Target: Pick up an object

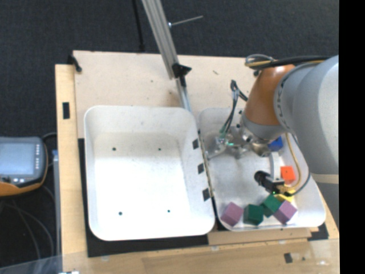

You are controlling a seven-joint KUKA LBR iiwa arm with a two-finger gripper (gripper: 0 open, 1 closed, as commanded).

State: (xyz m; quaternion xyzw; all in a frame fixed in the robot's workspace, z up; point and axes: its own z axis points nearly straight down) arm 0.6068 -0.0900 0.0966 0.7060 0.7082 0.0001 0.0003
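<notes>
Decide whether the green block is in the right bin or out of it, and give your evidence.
In. The green block lies on the right bin's floor near its front wall, between two purple blocks.

A robotics lab — an arm (296,116) over two bins (142,116) on a plywood bench (125,76), a teach pendant (21,164) and dark carpet (57,16) alongside.

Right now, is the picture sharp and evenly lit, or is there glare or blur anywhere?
Camera view: soft throughout, with even lighting; the left bin looks bright white and nearly washed out; the arm is blurry and large, and the blocks keep clear colours but fuzzy edges.
</notes>
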